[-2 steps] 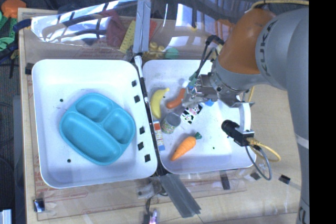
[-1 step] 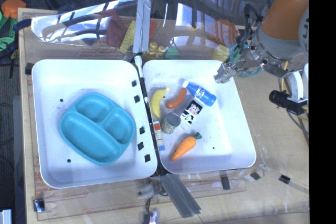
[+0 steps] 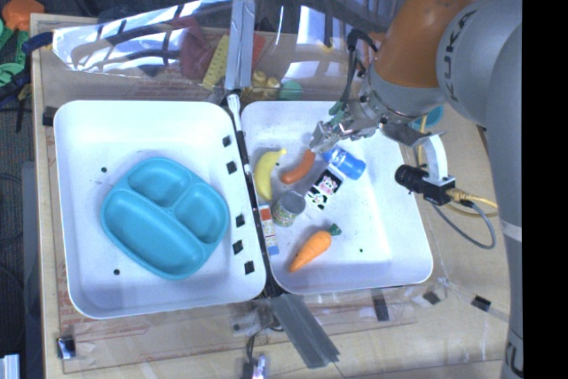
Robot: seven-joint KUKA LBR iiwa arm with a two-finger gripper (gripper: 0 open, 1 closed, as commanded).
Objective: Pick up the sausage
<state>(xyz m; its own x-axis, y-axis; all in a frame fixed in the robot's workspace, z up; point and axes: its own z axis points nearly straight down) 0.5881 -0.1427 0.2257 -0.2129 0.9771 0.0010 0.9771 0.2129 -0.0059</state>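
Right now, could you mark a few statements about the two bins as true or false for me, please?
1. The blue tray lies in the left bin. True.
2. The carrot sits on the blue tray. False: it lies in the right bin.
3. The sausage lies beside the banana. True.
4. The gripper is above the left bin. False: it is over the right bin, near the sausage.
5. The carrot is nearer the bench's front edge than the sausage. True.
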